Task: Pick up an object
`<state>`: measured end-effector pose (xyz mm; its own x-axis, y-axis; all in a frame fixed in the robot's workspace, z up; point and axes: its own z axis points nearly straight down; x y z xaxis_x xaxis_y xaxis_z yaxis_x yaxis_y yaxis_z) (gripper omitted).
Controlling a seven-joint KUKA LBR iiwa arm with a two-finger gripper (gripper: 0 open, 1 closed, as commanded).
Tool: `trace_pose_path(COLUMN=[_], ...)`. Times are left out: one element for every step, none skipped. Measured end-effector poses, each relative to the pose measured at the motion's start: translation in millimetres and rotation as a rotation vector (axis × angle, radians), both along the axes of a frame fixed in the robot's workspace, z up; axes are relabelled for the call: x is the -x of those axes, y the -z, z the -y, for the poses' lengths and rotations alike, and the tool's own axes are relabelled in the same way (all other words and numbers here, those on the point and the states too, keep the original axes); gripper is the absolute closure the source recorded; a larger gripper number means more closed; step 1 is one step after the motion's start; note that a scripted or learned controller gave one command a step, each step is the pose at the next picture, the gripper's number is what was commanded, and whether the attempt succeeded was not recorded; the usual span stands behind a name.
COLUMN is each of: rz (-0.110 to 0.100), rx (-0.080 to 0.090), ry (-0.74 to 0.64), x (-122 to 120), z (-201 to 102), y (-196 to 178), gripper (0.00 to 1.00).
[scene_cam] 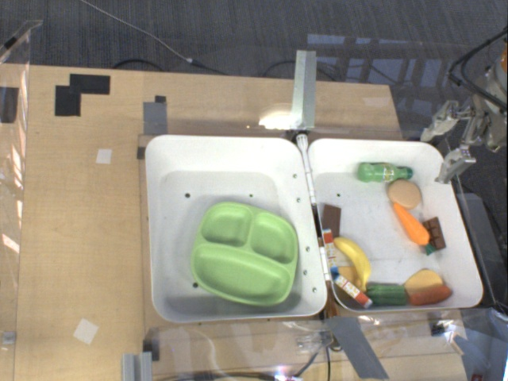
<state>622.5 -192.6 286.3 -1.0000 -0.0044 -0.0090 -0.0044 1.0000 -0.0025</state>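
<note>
Gripper point(454, 145) sits at the upper right, just outside the right bin's point(468, 248) far right corner; fingers spread apart, nothing between them. Right bin contents: green bottle point(383, 171) lying along the far edge; tan round item point(404, 193) just beside it; carrot point(412, 223) near the right edge; banana point(354, 261) by the left wall; cucumber point(386, 294) at the near edge. Left bin point(163, 213) carries a green divided plate point(244, 252), tilted, near its centre.

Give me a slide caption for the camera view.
Tool poised at the right bin's far corner; toy food inside, green divided plate in the left bin.
</note>
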Motion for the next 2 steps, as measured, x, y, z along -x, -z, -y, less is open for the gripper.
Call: trace_pose_path(rz=[-0.008, 0.002], rx=[-0.003, 0.002], ry=[-0.127, -0.205], x=[33, 39], z=[13, 3], y=[99, 188], gripper=[0.00, 0.00])
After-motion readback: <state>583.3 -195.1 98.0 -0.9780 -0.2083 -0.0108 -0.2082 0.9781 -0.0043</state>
